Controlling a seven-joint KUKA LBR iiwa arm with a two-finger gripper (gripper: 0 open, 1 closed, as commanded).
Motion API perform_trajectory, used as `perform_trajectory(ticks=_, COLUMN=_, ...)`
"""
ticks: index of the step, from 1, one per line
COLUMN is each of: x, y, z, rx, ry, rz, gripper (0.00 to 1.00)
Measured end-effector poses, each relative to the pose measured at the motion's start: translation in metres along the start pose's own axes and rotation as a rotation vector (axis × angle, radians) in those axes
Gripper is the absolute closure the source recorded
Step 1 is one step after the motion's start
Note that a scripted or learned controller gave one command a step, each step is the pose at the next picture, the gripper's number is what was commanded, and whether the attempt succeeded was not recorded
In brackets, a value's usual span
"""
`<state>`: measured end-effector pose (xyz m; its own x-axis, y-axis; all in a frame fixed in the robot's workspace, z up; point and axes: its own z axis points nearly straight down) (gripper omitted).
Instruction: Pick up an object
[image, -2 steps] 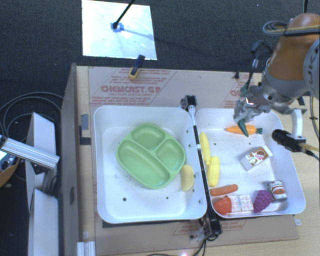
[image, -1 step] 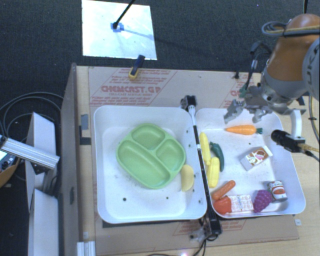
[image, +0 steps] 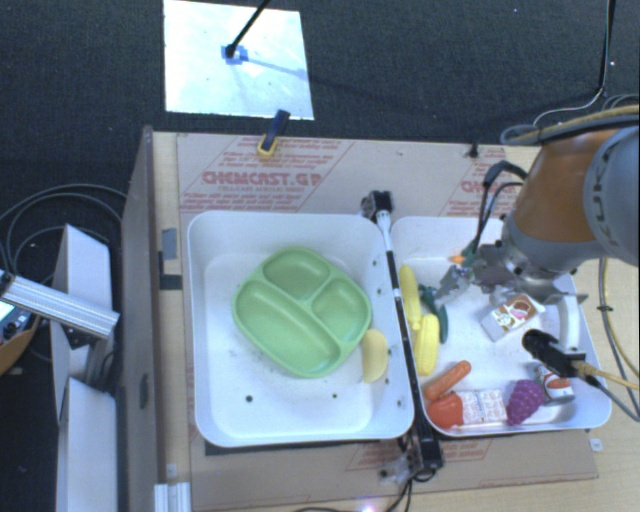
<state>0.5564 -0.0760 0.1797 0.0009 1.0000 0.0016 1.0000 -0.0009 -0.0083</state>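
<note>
Nearest candidate for pickup: a dark green object in the right bin, at about 9 o'clock from the gripper and just beside it. Nothing is visibly between the claws; whether they are open or closed cannot be determined.

Adjacent, at 6 o'clock from the green object, lies a yellow banana; a second yellow piece sits at 10 o'clock against the divider.

Risks, as judged:
1. Crowding: the claw may catch the banana instead.
2. The bin wall limits approach from 9 o'clock.
3. The small white carton at 4 o'clock may be knocked by the wrist.
</note>
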Motion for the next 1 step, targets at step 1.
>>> perform_trajectory(ticks=1, x=-0.039, y=0.0692, z=-0.0259, rx=-0.018, ry=-0.005, rz=-0.004, gripper=0.0)
